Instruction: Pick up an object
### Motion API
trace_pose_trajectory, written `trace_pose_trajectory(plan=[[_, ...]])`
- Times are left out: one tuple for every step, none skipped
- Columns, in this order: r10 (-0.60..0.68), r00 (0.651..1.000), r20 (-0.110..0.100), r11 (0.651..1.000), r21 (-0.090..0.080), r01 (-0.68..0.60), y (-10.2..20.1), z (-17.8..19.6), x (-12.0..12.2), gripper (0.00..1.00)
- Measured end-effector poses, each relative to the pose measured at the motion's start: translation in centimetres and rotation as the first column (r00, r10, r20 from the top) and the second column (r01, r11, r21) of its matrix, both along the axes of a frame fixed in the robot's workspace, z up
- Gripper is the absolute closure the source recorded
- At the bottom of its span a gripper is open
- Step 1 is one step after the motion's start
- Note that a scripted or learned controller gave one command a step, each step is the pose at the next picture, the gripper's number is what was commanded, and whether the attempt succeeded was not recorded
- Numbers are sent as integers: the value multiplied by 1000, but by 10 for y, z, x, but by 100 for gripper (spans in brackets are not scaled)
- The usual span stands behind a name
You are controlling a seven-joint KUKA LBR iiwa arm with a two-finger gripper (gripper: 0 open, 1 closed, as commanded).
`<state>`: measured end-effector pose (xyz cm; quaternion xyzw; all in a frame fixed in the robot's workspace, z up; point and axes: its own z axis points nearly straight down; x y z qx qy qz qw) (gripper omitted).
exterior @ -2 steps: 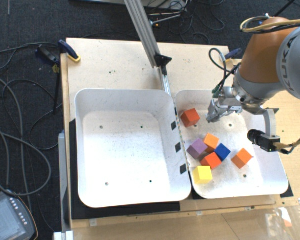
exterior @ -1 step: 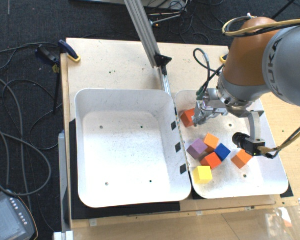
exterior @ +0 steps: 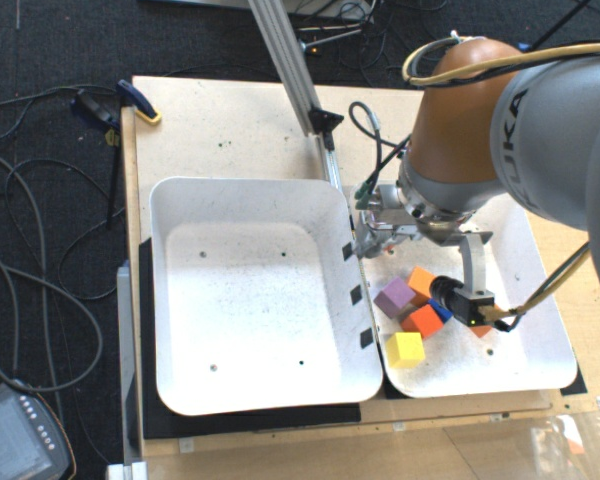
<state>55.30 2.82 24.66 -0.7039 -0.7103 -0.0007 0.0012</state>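
Note:
Several small blocks lie in the right bin (exterior: 536,360): a purple one (exterior: 393,297), an orange one (exterior: 423,284), a red-orange one (exterior: 421,320) with a blue piece (exterior: 441,311) beside it, and a yellow one (exterior: 405,349) nearest the front. My gripper (exterior: 382,230) hangs at the right bin's left side, close to the wall shared with the left bin. It sits behind the purple block and apart from it. The big grey and orange wrist hides the rear of the right bin.
The left bin (exterior: 248,184) stands beside the right one. A slanted metal pole (exterior: 292,63) rises at the back, ending near the bins' junction. A black part on a cable (exterior: 463,303) hangs just right of the blocks. Cables lie on the floor to the left.

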Motion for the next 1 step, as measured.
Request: trace_pose_trajectory(plan=[[-2, 1000, -1, 1000, -1, 2, 43, -9, -13, 100]])
